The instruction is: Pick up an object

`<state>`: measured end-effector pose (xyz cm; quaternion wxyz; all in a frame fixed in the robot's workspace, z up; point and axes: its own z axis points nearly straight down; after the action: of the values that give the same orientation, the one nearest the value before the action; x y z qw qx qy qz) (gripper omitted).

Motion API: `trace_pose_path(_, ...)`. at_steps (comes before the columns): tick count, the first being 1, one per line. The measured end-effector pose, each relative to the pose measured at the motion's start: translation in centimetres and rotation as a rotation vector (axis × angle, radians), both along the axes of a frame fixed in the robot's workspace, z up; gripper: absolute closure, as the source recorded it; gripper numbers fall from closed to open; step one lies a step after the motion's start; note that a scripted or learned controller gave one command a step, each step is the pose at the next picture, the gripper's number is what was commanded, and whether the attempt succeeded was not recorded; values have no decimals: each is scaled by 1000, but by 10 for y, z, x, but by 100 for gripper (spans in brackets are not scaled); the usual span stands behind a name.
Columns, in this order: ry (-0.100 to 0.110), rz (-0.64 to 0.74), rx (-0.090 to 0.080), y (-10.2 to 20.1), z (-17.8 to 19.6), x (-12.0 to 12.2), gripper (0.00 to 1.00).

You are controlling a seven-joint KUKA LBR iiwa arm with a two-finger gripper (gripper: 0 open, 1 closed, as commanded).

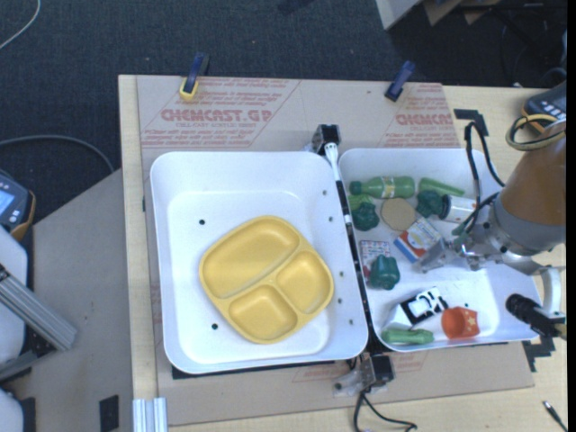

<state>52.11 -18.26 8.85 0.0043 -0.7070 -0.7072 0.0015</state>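
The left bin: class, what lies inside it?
A yellow divided plate with three compartments lies flat inside the left bin. White floor shows around it. Whatever is beneath the plate is covered and cannot be seen.

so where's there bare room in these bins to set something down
Left bin: bare floor rings the yellow divided plate, widest along the far wall and left side. Right bin: crowded with small items; the gripper sits mid-bin. A small bare patch lies right of the red object.
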Motion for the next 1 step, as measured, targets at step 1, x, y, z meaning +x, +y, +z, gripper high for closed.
trace_pose_path(1, -4, -1, -1, 0, -4, 0, 0)
